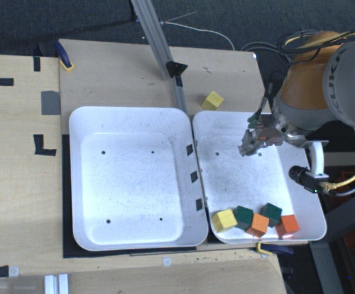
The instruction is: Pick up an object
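Several small blocks lie along the near edge of the right bin (226, 170): a yellow block (224, 218), a dark green block (243, 216), an orange block (259, 224), a second green block (272, 212) and a red-orange block (287, 224). My gripper (251, 144) hangs over the upper middle of the right bin, well back from those blocks. Nothing shows between its fingers. Their spacing is too small to make out.
The left bin (131, 176) lies beside the right one. A yellow block (213, 100) rests on the bench behind the bins. A grey pole (156, 32) slants down to the bins' far edge. Cables trail at the right.
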You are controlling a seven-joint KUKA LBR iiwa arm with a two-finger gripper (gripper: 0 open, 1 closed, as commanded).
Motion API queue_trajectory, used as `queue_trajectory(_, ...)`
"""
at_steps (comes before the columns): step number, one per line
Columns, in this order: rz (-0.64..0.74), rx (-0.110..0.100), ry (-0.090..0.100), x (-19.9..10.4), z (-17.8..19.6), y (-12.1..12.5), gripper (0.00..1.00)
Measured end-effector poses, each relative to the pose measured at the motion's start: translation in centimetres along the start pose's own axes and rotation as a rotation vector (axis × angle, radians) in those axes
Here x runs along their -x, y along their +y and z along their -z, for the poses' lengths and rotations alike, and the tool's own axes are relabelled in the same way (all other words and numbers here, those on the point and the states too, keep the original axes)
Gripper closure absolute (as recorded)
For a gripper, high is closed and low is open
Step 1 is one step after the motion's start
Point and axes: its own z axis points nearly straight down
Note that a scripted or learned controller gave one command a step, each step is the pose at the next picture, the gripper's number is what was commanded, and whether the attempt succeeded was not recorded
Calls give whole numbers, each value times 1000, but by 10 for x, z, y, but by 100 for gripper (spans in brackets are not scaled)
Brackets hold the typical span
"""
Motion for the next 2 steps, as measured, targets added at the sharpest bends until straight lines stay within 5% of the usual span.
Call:
queue_trajectory(1,0,0,1,-4,-56,38,100)
queue_trajectory(2,1,0,4,-59,-25,-40,100)
